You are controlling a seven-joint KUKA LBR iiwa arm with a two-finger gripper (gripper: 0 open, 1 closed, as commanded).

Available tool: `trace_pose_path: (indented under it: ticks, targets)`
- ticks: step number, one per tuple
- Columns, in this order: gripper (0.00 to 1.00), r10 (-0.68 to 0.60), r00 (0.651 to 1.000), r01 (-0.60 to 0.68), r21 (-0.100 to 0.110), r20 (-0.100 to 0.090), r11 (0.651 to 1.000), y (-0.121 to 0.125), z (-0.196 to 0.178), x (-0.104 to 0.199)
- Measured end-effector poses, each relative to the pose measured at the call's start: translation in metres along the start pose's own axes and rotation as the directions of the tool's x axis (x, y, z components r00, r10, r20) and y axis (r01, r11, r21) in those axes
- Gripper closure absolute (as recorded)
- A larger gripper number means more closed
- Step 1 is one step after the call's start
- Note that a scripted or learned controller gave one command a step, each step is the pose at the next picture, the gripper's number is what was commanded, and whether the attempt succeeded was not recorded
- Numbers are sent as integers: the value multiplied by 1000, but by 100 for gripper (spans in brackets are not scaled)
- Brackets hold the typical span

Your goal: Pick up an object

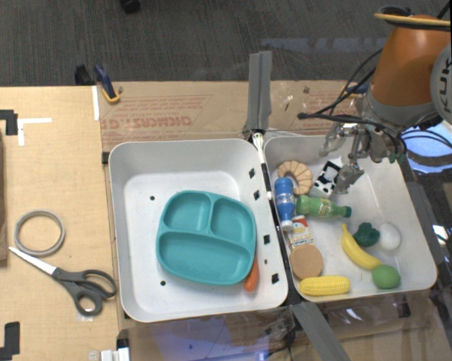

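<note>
Gripper sits over the back of the right shallow white bin, can't tell whether it's spread or closed, nothing visibly pinched. Landmark: green plastic bottle lying on its side mid-bin. Just behind it: black-and-white patterned small object, right under the gripper, and tan ridged shell-like toy. Beside its left end: blue-capped bottle. In front of it: yellow banana, yellow corn cob, round tan disc
</note>
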State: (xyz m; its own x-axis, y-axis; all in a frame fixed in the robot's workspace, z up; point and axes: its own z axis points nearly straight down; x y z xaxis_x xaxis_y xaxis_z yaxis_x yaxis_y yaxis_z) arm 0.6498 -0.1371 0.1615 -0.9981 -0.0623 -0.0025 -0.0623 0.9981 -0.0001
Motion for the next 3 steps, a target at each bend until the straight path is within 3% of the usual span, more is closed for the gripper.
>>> trace_pose_path:
  ticks: [1, 2, 3]
  targets:
    - [0, 104, 995, -104, 0, 1, 995, 35, 69, -12]
    - [0, 264, 965, -264, 1, 2, 965, 40, 68, 57]
    - [0, 385, 923, -385, 1, 2, 923, -50, 68, 90]
